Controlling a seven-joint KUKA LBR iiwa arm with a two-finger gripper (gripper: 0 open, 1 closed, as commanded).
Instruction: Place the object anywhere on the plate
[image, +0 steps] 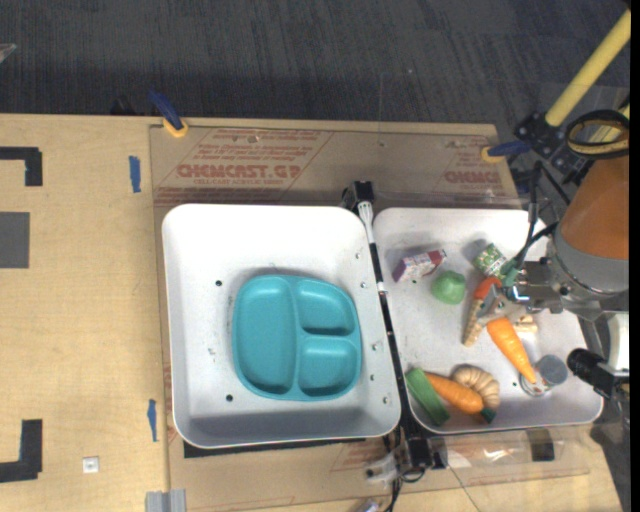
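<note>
Plate (297, 335) in left bin (190, 300), toy food in right bin (400, 330)

Red "CHEMCAST GP" print read on brown sheet (250, 165) at upper centre, partial repeat at upper right, smaller lines illegible.

Plate (296, 337): teal, three compartments, one large on the left, two smaller on the right. Lies flat, right way up, about centre of left bin (190, 300). Nothing on it.

Object to place not identifiable; several small items lie loose in right bin (420, 235), none on plate.
</note>
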